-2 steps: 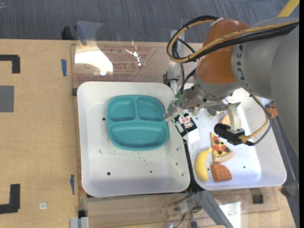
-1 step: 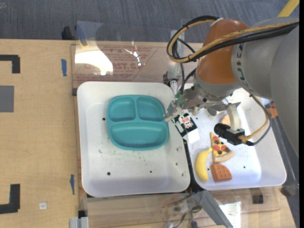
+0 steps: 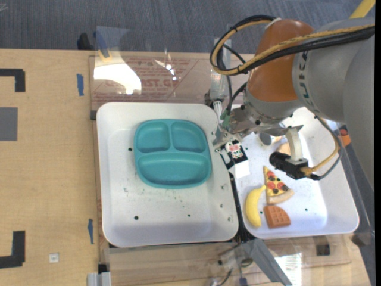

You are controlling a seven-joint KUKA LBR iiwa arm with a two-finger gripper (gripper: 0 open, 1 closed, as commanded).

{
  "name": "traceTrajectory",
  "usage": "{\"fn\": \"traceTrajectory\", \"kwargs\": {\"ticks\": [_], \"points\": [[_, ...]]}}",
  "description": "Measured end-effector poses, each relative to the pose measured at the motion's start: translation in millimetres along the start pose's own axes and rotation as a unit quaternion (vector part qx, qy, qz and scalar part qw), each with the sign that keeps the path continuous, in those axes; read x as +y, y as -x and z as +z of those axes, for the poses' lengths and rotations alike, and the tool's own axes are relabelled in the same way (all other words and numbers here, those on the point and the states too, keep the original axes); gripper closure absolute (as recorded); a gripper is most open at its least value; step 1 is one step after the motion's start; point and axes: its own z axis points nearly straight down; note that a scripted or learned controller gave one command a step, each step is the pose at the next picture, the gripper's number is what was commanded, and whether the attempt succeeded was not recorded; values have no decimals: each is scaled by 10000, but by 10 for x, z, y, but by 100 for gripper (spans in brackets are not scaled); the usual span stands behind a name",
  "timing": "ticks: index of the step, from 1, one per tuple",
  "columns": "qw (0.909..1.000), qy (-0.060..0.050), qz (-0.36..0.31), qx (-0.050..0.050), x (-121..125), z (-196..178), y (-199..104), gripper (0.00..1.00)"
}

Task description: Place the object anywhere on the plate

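Note:
A teal plate (image 3: 172, 152) with three compartments lies in the left white bin (image 3: 119, 207), toward its back. My gripper (image 3: 232, 149) hangs at the left edge of the right bin (image 3: 333, 213), just right of the plate's rim and the wall between the bins. A yellow banana (image 3: 254, 206), a pizza slice (image 3: 276, 185) and a brown waffle piece (image 3: 277, 217) lie together at the front of the right bin, below the gripper. Nothing shows clearly between the gripper's tips.
The grey arm with its orange band (image 3: 280, 64) covers the back of the right bin. A small grey thing (image 3: 265, 139) and a peach-coloured thing (image 3: 286, 150) lie partly hidden under the wrist. Clear plastic sheeting (image 3: 149, 76) lies behind the left bin.

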Motion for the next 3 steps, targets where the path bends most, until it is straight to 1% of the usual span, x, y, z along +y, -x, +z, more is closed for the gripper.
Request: {"fn": "traceTrajectory", "kwargs": {"ticks": [1,2,3], "points": [[10000,-4,1,-1,-1,4,1,0],[10000,-3,1,-1,-1,4,1,0],[10000,14,-12,0,11,-103,-10,100]]}}
